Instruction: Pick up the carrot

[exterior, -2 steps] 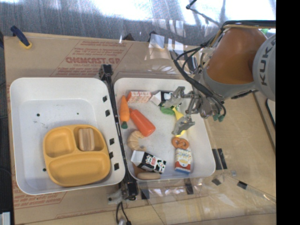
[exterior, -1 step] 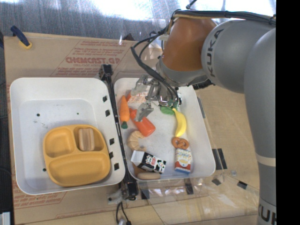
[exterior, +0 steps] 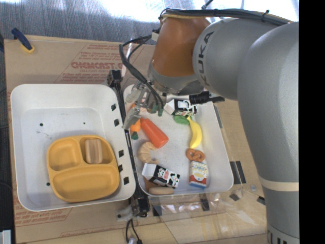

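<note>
- The carrot (exterior: 153, 131) is a smooth, glossy orange taper, plastic-looking, lying slanted at the far left of the right bin (exterior: 223, 156).
- My pincer (exterior: 136, 117) sits just beside its far-left end; I can't tell how wide it's open or whether it grips anything.
- Near it: a curved yellow banana (exterior: 195, 133), a knotted pretzel (exterior: 195, 155), and a printed milk carton (exterior: 163, 175).
- The left bin (exterior: 25, 136) holds a matte yellow divided tray (exterior: 81, 179).

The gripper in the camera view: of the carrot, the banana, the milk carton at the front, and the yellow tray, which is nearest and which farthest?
1. Carrot, just below the gripper, in the right bin.
2. Banana, further right in that bin.
3. Milk carton, at that bin's front edge.
4. Yellow tray, in the left bin; close to the carton's rank.
</note>
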Tool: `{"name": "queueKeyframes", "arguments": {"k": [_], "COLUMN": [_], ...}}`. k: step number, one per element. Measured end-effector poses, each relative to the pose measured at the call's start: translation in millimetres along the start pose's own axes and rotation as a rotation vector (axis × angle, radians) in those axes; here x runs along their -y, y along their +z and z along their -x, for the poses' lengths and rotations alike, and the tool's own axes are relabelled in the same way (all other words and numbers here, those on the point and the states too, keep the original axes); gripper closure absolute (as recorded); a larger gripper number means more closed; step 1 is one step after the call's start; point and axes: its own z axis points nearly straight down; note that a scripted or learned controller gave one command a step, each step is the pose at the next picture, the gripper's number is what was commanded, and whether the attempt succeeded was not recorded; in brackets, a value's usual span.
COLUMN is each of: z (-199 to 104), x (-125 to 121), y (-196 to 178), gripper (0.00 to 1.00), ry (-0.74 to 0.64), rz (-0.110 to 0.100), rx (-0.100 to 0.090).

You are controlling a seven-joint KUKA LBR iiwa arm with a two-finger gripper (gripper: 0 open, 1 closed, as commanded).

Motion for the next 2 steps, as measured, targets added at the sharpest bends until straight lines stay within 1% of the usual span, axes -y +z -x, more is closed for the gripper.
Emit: {"name": "queueKeyframes", "arguments": {"k": [1,2], "z": [-36,-117], "x": [-156,-130], "y": [42,86], "gripper": [0.00,0.00], "ry": [-0.120,-0.150], "rz": [0.003,0.006], "rx": [-0.001,0.017]}}
